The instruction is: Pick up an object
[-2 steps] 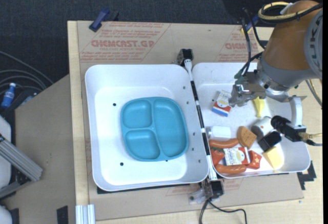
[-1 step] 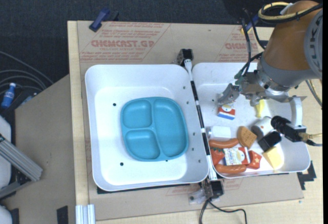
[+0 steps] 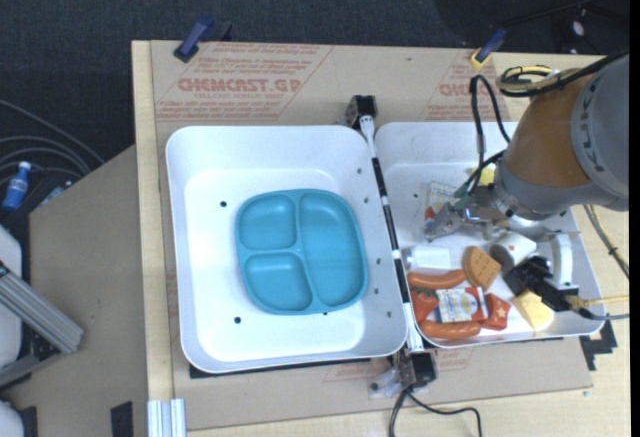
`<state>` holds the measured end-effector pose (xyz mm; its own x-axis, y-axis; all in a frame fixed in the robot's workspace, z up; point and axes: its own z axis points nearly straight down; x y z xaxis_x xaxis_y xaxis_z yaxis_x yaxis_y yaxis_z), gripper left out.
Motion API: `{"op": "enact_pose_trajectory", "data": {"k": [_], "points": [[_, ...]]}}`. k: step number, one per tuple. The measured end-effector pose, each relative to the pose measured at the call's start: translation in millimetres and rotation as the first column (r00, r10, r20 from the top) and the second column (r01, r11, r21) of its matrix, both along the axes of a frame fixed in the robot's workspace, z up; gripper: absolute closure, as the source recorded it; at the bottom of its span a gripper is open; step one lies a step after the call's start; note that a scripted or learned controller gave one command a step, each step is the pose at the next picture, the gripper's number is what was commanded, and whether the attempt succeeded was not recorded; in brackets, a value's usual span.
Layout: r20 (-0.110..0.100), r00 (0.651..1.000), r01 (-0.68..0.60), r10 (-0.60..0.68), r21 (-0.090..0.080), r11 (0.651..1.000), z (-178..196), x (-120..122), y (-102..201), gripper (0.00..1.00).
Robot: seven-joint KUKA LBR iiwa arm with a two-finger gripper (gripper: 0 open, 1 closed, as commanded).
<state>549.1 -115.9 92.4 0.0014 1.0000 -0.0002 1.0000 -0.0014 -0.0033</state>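
My gripper (image 3: 452,216) reaches into the right bin (image 3: 420,147) from the right and sits low over its middle. Just left of its tip lies a small red-and-grey item (image 3: 432,222), touching or very near it. A clear wrapper (image 3: 441,193) rests just behind the tip. In front of the gripper lie a white block (image 3: 430,257), a brown cracker (image 3: 482,267), an orange sausage (image 3: 437,279), a printed packet (image 3: 459,305), a second sausage (image 3: 449,330) and a yellow wedge (image 3: 534,310).
The left bin (image 3: 200,225) holds a blue divided plate (image 3: 300,250) at its middle. A ridge with black clips (image 3: 362,109) separates the two bins. The grey and orange arm (image 3: 560,140) covers the right bin's far right side.
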Motion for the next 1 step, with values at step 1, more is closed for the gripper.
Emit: {"op": "enact_pose_trajectory", "data": {"k": [1], "points": [[0.004,1.000,-0.002,0.002,0.001,1.000,-5.6,65.3,21.9,0.00]]}}
